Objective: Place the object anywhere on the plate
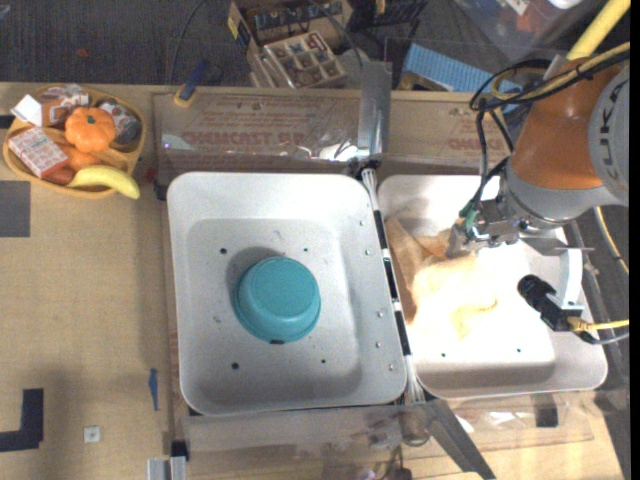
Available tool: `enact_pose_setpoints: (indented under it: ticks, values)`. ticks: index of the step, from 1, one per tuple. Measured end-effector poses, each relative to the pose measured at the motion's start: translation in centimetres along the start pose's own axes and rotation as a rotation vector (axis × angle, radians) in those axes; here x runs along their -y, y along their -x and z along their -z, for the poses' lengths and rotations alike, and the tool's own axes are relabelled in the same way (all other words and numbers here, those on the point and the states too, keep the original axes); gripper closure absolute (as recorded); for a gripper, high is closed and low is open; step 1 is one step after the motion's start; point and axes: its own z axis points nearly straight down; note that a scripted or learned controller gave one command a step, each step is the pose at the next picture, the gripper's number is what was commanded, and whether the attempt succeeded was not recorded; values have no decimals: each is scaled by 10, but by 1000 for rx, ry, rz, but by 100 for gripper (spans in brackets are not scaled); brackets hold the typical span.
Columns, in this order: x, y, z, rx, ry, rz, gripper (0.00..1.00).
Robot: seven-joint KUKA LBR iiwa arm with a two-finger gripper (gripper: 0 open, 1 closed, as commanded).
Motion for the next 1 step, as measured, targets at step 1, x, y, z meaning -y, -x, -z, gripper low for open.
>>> enact_pose_setpoints:
  ticks: [1]
  values:
    - [-1,1,30,1,1,0,100]
